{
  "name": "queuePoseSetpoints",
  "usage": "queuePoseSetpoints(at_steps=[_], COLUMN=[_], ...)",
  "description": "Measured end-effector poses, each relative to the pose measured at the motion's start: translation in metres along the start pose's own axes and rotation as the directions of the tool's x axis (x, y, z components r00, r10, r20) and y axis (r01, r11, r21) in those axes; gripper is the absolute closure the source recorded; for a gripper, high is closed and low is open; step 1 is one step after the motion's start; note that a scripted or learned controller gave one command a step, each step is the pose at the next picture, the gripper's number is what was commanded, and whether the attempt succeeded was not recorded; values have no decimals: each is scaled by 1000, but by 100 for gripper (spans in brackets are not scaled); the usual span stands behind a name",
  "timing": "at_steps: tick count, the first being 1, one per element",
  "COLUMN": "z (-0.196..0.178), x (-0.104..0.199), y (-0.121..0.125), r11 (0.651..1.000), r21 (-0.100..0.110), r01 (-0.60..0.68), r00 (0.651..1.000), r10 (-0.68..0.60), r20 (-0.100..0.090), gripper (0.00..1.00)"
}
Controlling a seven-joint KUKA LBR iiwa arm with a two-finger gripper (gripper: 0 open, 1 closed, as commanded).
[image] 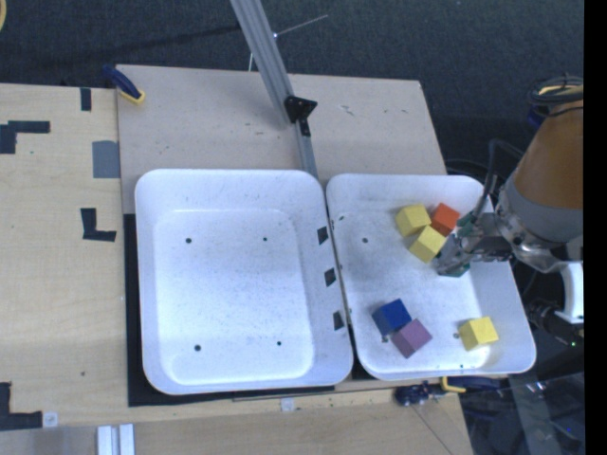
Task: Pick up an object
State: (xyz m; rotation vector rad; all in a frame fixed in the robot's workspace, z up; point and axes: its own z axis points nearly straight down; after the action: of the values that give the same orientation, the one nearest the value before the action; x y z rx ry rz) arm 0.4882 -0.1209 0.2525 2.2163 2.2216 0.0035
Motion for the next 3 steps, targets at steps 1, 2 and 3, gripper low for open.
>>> queuePoseSetpoints(at_steps=[1,2,3], z=[-17,2,12], x=[0,52,97], y=[1,5,12], r11=[1000,1000,1000], r21=[3,6,8], r01=[-1,4,3], r00=[1000,1000,1000], r10=[1,-4,-3], r20=[-1,-2,-2], gripper=[100,100,100])
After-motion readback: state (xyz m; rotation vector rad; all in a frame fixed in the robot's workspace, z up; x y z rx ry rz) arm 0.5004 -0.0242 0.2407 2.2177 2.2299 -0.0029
